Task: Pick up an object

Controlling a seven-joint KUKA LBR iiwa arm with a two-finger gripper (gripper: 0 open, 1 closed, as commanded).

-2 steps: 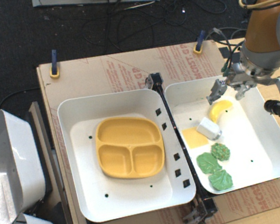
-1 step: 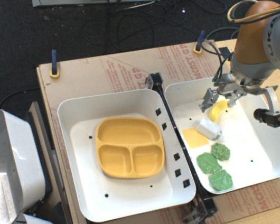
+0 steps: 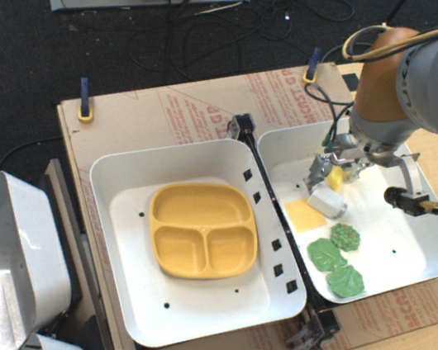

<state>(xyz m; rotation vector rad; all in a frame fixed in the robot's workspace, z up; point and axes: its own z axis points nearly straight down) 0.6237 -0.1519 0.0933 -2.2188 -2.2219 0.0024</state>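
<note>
cardboard-topped bench, two white bins (image 3: 128, 228). my gripper (image 3: 325, 193) hangs just above the yellow slice (image 3: 303, 214); finger spread: cannot tell. risk, judged: thin flat slice slips free.

The arm (image 3: 429, 82) is a thick, rounded grey tube; an orange band (image 3: 384, 86) wraps it above the wrist; thin cables loop over that band; the gripper (image 3: 327, 180) is silvery metal.
</note>
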